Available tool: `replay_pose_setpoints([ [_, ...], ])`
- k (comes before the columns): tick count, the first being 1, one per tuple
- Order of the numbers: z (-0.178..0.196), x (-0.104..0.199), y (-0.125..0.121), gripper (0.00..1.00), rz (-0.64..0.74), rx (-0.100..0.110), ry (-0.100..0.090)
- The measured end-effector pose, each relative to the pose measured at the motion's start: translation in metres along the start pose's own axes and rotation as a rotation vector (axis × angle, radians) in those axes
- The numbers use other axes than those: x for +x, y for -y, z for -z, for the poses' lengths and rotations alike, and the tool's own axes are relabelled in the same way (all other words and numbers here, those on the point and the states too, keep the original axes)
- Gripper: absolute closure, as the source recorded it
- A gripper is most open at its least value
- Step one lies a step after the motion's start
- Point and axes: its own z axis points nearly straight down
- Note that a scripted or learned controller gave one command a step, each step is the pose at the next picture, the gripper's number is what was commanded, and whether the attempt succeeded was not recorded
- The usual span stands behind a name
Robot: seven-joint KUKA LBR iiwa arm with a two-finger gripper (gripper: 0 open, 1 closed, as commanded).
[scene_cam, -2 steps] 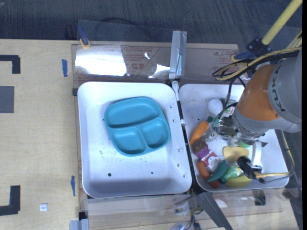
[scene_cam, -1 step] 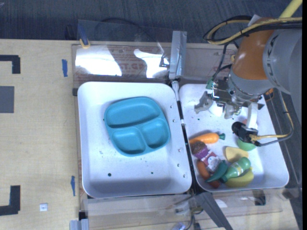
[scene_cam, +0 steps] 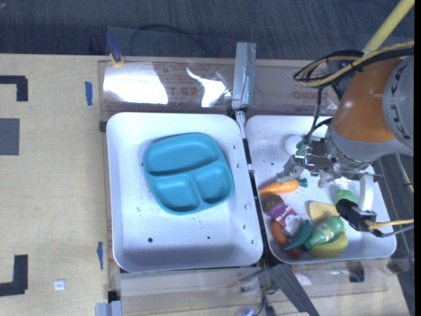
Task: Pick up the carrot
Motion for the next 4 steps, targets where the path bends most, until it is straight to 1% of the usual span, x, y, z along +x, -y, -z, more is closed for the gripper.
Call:
replay_pose_setpoints([
  [1, 0.0, 0.038, -0.031, 0.0, 0.064, -0.004, 0.0],
  [2, -0.081, -0.051, 0.025, 0.0, 0.019, 0.005, 0.003],
  [3, -0.097, -0.025, -0.034, 0.0, -0.16, -0.007, 0.0],
  [4, -0.053, -0.063, -0.064, 0.0, -0.192, -0.007, 0.001],
])
